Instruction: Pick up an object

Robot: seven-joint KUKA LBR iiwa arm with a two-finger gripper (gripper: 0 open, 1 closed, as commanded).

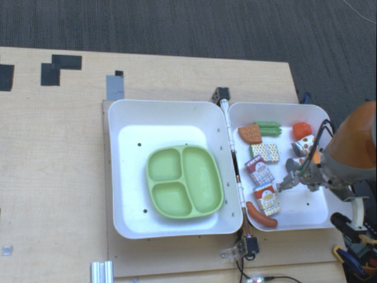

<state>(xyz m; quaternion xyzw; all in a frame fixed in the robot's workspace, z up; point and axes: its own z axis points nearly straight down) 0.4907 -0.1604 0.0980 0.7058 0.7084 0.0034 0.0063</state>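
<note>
The right bin (306, 214) holds several toy food items: an orange waffle (250, 134), a green bean pod (269, 128), a red piece (301, 130), a patterned box (265, 152), a red-and-purple packet (259, 171), a small carton (268, 201) and a sausage (261, 215). My gripper (288, 176) hangs low over the middle of this bin, just right of the packet and carton. Its two fingers stand apart, open, with nothing between them.
The left bin (126, 158) holds a green three-compartment plate (185, 181). The arm's orange band (359, 140) covers the right bin's right edge. A small white-and-red carton (305, 144) lies just behind the gripper. Black clamps sit between the bins at front and back.
</note>
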